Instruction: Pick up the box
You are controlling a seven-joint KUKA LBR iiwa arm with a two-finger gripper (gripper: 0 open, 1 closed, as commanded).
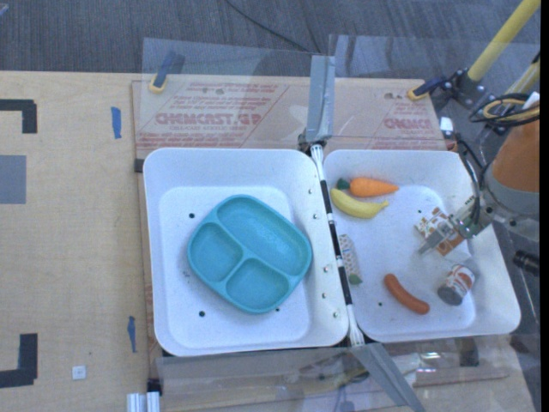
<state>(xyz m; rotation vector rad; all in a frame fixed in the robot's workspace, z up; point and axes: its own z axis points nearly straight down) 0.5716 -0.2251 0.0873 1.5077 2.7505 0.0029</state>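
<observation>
Cardboard by its look, the small box (437, 231) beside the can (456, 283) seems light and crushable; flat sides suit gripping. The hand (467, 227) touches it, its opening unclear.

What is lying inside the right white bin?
The right bin holds a carrot, a banana, a sausage, a can and a small box. The hand covers the box's right edge.

In the right bin (489, 316), open floor lies in the middle, ringed by the carrot (373, 186) and banana (358, 203) at the far edge, the sausage (406, 293) and can (456, 284) near the front, and the box (439, 231) beside my gripper (467, 226).
</observation>
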